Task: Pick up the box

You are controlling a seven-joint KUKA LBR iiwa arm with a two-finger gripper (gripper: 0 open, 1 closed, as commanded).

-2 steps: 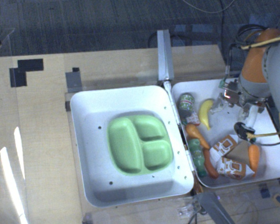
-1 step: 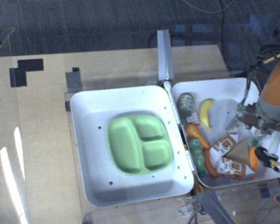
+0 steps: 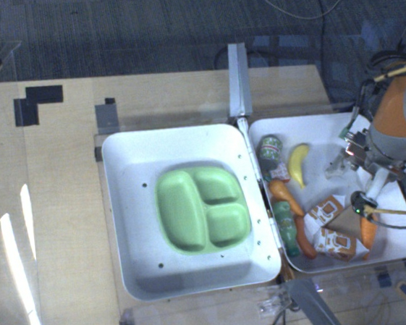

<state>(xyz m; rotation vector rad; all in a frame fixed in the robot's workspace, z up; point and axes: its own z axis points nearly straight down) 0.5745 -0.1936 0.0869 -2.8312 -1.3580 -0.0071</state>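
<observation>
I see my hand (image 3: 340,163) just right of the banana (image 3: 299,163), the box (image 3: 333,232) nearer the camera than that banana, empty or closed, I can't tell.

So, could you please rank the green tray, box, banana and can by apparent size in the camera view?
1. green tray, clearly the largest.
2. box.
3. banana and can look about alike, so I would not rank them.
</observation>
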